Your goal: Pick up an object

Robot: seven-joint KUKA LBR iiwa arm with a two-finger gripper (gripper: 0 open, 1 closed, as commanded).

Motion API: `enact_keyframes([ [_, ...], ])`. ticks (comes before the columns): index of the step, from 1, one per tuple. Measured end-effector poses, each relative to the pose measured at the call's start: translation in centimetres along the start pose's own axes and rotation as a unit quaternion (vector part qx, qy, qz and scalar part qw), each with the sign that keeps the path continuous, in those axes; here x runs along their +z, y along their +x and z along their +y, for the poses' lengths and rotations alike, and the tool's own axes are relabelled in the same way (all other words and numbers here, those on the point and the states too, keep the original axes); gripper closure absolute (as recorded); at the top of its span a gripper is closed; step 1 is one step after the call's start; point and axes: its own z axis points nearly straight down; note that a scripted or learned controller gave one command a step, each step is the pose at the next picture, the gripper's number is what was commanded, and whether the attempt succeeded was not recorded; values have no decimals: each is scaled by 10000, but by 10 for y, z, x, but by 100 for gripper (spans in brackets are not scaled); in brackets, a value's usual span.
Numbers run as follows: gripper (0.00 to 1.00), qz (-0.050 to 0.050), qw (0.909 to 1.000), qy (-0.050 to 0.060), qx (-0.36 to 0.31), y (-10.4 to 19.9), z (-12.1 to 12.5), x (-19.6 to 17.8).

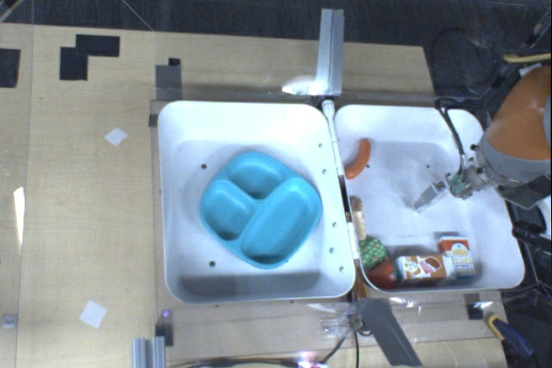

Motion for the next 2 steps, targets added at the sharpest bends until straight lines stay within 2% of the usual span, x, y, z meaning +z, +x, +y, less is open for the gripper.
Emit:
enact_keyframes([
  [1,0,-2,9680,-3,-2508,-25,41,-18],
  [2,0,7,9530,-29,-3029,109,31,-2],
])
